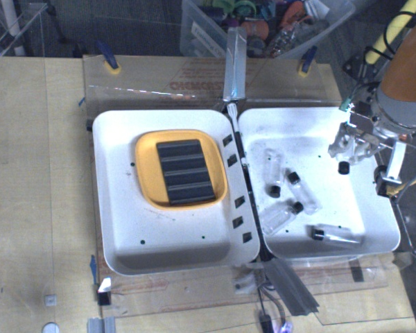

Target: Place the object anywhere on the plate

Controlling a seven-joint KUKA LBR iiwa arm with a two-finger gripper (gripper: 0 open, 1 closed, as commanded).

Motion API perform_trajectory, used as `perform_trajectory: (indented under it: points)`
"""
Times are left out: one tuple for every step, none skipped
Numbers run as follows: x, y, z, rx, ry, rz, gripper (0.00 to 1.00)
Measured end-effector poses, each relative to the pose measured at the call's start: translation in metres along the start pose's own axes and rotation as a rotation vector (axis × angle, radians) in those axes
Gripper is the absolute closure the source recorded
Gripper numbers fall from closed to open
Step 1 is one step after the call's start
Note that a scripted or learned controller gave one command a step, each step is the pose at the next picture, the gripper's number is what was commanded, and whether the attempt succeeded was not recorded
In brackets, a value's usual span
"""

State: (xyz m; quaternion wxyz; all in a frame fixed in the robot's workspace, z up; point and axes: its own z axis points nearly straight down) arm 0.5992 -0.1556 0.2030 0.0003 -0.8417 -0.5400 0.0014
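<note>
A yellow plate (147,179) lies in the left bin (111,207). On its middle rests a black ridged slab (186,172). Several clear vials with black caps lie loose in the right bin (374,217): one (271,172) near the divider, one (296,188) beside it, one (283,214) lower down, and one (333,235) near the front wall. My gripper (346,151) hangs over the right bin's far right part, to the right of the vials. A small dark piece (343,166) shows at its lower end; what it is stays unclear.
A raised divider (237,179) with black tabs separates the two bins. A clear tub of coloured toys (263,9) stands behind the bins. The arm's orange band (405,68) and cables fill the right side.
</note>
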Motion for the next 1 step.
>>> perform_trajectory:
  points:
    - [0.0000,0.0001,-0.0002,0.000,0.000,0.000,0.00]
